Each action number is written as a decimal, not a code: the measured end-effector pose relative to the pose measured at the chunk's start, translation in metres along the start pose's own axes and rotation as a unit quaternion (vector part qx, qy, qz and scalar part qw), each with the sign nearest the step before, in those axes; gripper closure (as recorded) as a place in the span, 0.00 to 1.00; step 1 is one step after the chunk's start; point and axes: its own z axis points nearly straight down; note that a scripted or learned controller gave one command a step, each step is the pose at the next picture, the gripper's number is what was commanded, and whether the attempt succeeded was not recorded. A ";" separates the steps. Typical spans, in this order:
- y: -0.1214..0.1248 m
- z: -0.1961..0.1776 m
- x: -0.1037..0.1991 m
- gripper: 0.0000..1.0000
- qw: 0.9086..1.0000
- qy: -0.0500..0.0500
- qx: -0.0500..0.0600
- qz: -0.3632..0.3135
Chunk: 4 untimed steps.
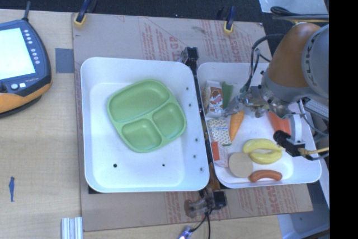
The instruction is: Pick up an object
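Camera view: gripper (253, 102) over right bin (313, 175), finger state cannot tell. Carrot (236, 125) just below-left: light, stiff, smooth, tapered; grasp across thick middle.

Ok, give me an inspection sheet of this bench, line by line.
Surface: wooden bench under a cardboard sheet clamped at the far edge.
Job's things: right bin holds banana, carrot, sausage, round slice, packets.
Clutter: green tray in left bin.
Grippers: gripper low over right bin.
Cables: wires along arm.
Surroundings: pendant, dark floor.
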 end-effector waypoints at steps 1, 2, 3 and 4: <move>-0.006 -0.003 0.013 0.00 1.000 -0.009 -0.010 0.004; -0.009 -0.003 0.014 0.00 1.000 -0.010 -0.013 0.006; 0.002 -0.002 0.012 0.00 1.000 -0.008 0.000 0.004; 0.003 -0.014 0.016 1.00 1.000 -0.002 0.000 0.001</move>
